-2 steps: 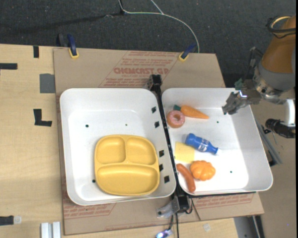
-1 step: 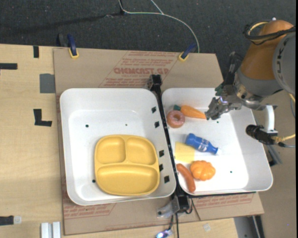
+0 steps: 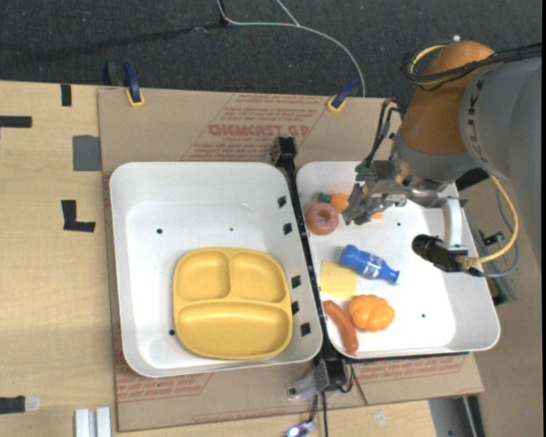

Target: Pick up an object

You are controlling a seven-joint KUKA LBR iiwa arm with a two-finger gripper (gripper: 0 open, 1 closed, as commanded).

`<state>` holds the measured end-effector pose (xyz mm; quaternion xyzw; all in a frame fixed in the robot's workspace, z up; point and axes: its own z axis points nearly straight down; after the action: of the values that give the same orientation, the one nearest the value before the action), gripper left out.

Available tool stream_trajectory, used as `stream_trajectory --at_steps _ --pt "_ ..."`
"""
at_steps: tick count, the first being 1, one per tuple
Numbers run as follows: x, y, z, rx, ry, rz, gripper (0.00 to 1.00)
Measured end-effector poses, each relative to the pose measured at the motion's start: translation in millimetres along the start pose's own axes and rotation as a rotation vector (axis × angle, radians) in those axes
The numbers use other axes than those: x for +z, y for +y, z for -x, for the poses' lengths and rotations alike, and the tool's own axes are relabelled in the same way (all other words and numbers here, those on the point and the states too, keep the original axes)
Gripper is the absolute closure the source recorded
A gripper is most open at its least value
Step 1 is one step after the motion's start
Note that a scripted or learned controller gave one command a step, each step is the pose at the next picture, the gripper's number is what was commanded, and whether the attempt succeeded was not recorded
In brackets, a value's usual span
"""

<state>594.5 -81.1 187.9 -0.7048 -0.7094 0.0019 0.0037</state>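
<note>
My gripper (image 3: 363, 206) hangs low over the far left part of the right bin (image 3: 455, 321). Just to its left lies a small orange piece (image 3: 340, 202) with a green bit beside it, and a pink donut (image 3: 323, 218) sits against the bin's left wall. Nearer the front are a blue bottle (image 3: 369, 264), a pale yellow block (image 3: 338, 280), an orange pumpkin (image 3: 371, 311) and a red-orange sausage (image 3: 342, 326). I see nothing lifted off the bin floor.
A yellow divided tray (image 3: 232, 303) lies in the left bin (image 3: 136, 198). A black divider (image 3: 296, 217) separates the two bins. A black part of the arm with cables (image 3: 441, 251) hangs over the right bin's right side.
</note>
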Motion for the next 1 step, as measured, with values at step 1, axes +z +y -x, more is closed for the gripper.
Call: stream_trajectory --at_steps 1 --pt "0.0 1.9 -53.0 -0.001 0.0 0.001 1.0"
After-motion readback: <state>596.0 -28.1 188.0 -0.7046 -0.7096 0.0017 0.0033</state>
